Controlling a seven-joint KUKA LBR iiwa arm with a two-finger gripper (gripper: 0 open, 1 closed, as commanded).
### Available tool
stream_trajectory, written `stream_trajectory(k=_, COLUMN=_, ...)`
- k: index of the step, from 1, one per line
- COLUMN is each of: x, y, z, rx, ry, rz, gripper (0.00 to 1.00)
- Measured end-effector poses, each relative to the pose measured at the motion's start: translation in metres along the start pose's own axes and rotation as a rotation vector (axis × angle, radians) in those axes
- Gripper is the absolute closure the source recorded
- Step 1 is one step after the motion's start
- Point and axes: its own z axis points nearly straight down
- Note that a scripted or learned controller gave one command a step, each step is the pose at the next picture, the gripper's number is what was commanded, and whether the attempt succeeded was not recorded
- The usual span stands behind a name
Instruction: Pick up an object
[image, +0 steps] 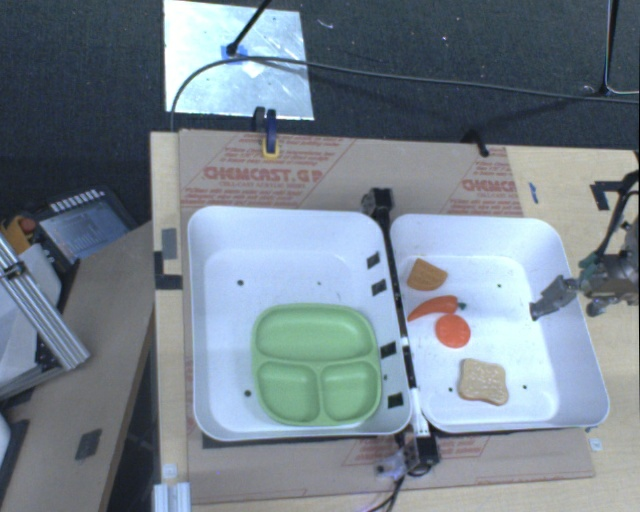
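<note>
Dark metal claw (556, 297) cut off at right edge, grip state unclear; brown cardboard sheet (262, 172) under bins reads "CHEMCAST GP"

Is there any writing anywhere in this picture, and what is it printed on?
"CHEMCAST GP": red print on the brown sheet under the bins, upper left.
The same red print repeats at upper right and along the near edge, too blurred to read.
The device at left: nothing legible.

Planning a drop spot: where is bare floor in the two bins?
Left white bin: bare behind the green divided plate. Right white bin: bare along its far and right sides. Crowded near the divider: orange wedge, red pepper, red disc, toast slice.
</note>
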Motion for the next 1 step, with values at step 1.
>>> stream_trajectory(k=1, x=0.0005, y=0.0021, z=-0.0051, rx=-0.010, ry=-0.002, rz=-0.003, gripper=0.00)
